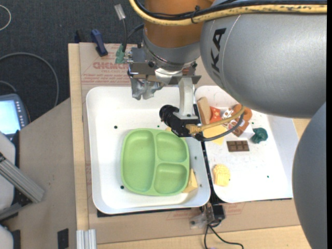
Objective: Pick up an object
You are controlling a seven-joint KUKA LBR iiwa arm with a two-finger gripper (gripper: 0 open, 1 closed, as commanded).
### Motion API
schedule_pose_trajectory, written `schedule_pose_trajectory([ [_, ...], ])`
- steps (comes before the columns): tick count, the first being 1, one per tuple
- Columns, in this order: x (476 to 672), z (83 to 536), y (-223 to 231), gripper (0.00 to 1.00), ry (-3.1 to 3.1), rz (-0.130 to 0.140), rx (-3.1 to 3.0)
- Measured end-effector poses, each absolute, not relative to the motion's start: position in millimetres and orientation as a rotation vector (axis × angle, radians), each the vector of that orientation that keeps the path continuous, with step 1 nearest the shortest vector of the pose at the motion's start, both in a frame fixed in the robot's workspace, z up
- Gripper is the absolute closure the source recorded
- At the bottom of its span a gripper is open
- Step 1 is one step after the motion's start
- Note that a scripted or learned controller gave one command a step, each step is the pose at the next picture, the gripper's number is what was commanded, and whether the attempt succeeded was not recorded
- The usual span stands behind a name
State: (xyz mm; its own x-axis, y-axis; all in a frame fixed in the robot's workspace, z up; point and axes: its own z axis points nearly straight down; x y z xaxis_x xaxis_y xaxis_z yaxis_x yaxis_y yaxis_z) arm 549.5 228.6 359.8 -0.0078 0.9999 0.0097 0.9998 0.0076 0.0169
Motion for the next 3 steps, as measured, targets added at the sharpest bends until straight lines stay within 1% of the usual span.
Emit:
schedule_pose_trajectory([
  [1,477.4,403,212,1.00,2.225,0.008,2.219],
  [2,490.0,544,176,1.00,2.213,0.028,2.218],
  [3,478.2,533,228,1.00,2.230,0.001,2.215],
])
